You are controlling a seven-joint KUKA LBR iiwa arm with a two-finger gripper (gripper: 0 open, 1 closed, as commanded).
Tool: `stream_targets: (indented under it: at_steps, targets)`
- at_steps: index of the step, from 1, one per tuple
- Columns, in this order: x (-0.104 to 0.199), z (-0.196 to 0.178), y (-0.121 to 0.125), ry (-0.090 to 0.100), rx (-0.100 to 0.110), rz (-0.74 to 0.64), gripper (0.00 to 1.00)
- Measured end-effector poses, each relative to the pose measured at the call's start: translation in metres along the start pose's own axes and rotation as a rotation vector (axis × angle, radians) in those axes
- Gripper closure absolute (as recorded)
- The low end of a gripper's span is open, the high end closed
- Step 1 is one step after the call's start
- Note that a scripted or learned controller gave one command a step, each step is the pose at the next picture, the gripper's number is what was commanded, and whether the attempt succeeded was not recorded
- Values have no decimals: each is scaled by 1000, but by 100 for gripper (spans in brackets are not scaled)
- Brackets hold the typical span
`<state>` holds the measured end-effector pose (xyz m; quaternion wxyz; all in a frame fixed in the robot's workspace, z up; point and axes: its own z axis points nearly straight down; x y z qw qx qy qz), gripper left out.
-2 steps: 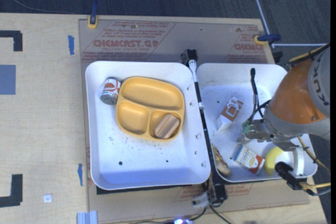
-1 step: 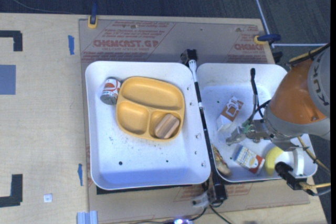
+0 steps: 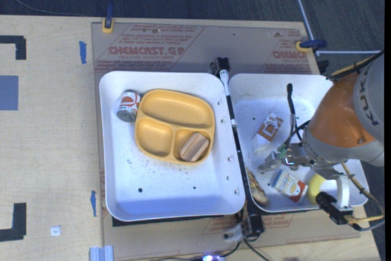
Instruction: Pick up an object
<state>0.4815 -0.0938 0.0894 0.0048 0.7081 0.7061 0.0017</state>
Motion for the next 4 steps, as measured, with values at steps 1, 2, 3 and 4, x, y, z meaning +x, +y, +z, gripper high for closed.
stream_targets:
  at_steps: [1,2,3,4]
  targets:
    - [-5,-11,3,-13,-13,4,100]
    - [-5,-11,2,-13,-13,4,0]
    - [0,0,0,0,0,0,0]
    - [-5,-11,3,-13,-13,3,100]
